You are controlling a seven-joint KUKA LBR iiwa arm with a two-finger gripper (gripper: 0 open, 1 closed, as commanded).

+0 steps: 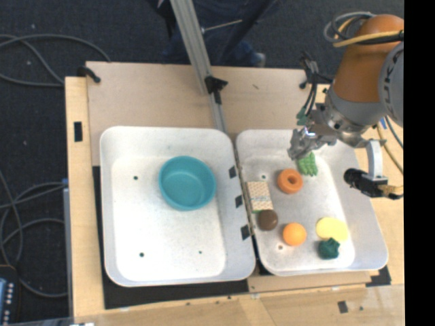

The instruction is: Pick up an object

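Camera view, starting at the near edge of the bench: the right bin [353,250] carries most of the clutter along its front. A dark green lump [329,249] sits closest to the front rim, touching a yellow piece [332,229] just behind it. An orange ball [294,233] lies to their left, with a brown ball [266,219] near the bin's left wall. A patterned tan block [258,195] stands just behind the brown ball, against that wall. The right half of this bin's floor is open, with bare white room toward the right rim.

The left bin [136,250] holds a teal bowl [187,182] set toward its back right; the rest of its floor is free.

Farther back in the right bin, an orange ring [291,181] lies mid-floor, and a light green toy [308,164] sits just behind and right of it. The gripper [303,148] hangs directly over that green toy, hiding its top; whether the fingers are apart or closed cannot be told, nor whether they touch the toy. The arm's orange band [363,56] is partly cut off at the right. A slanted metal rail [197,46] crosses the bench's far side between the bins.
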